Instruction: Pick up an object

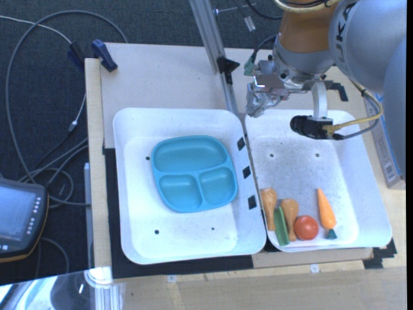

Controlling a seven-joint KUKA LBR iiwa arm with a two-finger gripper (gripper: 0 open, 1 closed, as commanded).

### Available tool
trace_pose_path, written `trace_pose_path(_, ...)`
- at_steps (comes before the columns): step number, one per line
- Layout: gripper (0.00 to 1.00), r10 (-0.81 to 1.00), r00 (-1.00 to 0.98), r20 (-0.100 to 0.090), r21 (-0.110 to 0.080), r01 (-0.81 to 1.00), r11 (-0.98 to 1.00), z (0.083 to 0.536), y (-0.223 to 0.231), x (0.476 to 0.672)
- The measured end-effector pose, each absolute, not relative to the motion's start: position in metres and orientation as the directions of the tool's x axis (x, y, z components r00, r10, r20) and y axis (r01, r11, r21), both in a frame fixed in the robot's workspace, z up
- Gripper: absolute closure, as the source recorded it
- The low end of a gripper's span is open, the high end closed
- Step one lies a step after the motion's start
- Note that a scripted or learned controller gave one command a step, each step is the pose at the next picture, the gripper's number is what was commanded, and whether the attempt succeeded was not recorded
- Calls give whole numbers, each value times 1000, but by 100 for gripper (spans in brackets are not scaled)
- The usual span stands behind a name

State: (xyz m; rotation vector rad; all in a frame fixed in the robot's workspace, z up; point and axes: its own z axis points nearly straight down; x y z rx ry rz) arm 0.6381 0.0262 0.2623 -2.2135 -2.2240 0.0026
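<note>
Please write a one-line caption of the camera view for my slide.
Gripper above right bin's far edge; toy food at its near edge.

**Surroundings: bench and floor**

Pale wooden bench (161, 76) on dark carpeted floor (39, 76). Black cables (45, 31) looped at left. Screened handheld device (19, 218) lying at lower left. Blue clamp (103, 55) at bench corner. Slanted metal pole (206, 24) behind. Even lighting.

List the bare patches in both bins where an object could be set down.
Right bin: the speckled floor between the gripper at the far end and the toy food is bare. Its near edge is crowded: tomato, carrot, green piece. Left bin: a bare strip runs around the blue divided plate, widest nearest the camera.
</note>
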Motion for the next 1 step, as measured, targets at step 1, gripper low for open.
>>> trace_pose_path(1,100,1000,-7,3,-3,1000,7,262,83,622)
